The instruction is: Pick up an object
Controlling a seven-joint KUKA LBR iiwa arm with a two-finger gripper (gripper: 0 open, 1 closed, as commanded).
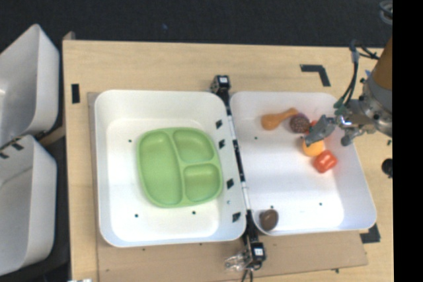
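From above, the wooden surface point(165, 63) carries two white bins side by side. The left bin point(115, 208) holds a green tray point(178, 165) with three compartments, lying flat near the middle. The right bin point(291, 195) holds the small things. Toward its far side lies an orange spoon point(277, 119), handle running toward the bin's right, and touching its right end is a dark ball point(299, 123). Just beside that, toward the right, sits a yellow piece point(313, 146), and a red block point(324, 162) lies touching or nearly touching it on the near side. A brown lump point(268, 218) rests alone in the bin's near left corner, well apart from the rest. The arm point(380, 86) comes in from the right edge over the bin's far right part, and its gripper point(332, 128) hangs over the cluster, one grey finger reaching down-left to the yellow piece. The fingers look spread, one on the yellow piece's side and the other farther right, but I cannot tell whether anything sits between them. White containers point(23, 142) stand off the surface at the left.
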